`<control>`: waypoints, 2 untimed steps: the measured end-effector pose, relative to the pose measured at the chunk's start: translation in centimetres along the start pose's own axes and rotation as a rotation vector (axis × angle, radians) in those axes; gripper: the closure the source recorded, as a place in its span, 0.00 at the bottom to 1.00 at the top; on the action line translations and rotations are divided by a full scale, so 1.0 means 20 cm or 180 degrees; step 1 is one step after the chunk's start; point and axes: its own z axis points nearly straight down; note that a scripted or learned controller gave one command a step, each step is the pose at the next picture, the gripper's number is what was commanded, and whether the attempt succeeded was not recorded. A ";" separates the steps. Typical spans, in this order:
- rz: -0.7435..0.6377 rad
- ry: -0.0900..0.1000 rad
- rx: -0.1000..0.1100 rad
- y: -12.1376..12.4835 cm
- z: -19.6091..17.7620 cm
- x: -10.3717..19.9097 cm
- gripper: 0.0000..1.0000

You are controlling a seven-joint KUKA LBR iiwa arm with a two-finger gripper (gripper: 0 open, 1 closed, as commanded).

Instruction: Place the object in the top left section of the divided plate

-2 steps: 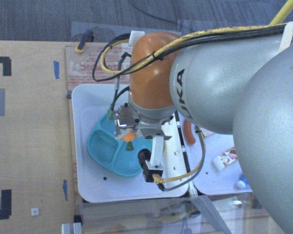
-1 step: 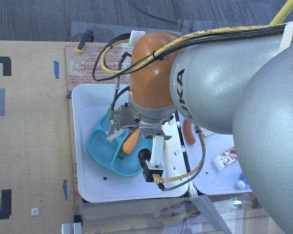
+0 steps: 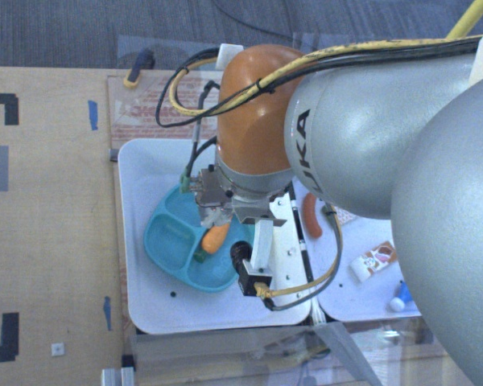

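Observation:
The blue divided plate (image 3: 173, 244) lies in the left white bin (image 3: 145, 167), partly under the arm. An orange carrot (image 3: 216, 238) with a green tip rests over the plate's right side, near the ridge between its sections. My gripper (image 3: 218, 215) hangs directly above the carrot's upper end, and the wrist with its orange band hides most of it. Whether the carrot is touched or lies free on the plate cannot be told.
In the right bin (image 3: 346, 296) lie a red sausage (image 3: 311, 215), a small white carton (image 3: 373, 261) and a blue and white item (image 3: 398, 299). The grey arm covers the upper right. Cables loop above the left bin.

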 end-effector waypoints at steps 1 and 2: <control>0.0000 0.0000 0.0001 0.00 0.00 0.00 0.00; 0.0022 -0.0001 0.0004 0.01 -0.04 -0.01 1.00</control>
